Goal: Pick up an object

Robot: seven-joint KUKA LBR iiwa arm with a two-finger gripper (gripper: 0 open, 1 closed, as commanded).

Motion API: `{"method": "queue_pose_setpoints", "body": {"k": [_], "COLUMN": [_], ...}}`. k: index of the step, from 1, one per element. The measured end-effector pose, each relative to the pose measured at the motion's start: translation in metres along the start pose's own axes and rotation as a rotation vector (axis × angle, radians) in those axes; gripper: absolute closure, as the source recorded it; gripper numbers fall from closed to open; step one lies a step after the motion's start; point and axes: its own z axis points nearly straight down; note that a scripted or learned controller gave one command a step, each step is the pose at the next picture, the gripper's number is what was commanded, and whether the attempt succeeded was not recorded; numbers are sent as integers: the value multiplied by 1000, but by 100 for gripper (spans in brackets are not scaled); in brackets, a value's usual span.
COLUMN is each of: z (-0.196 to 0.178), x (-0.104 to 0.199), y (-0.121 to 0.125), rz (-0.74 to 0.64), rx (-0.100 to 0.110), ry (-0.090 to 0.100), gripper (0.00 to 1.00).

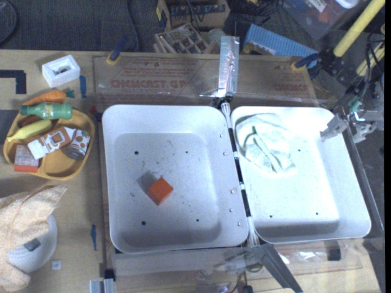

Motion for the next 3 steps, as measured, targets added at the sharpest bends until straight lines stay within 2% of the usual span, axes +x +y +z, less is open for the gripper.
{"method": "queue_pose_setpoints", "body": {"k": [1, 2, 3], "z": [90, 75, 142], "x": [61, 84, 102], "y": [-11, 13, 8], "rz": [-7, -118, -259], "rx": [-1, -5, -10], "ry": [-1, -3, -3], "gripper": [0, 0, 0]}}
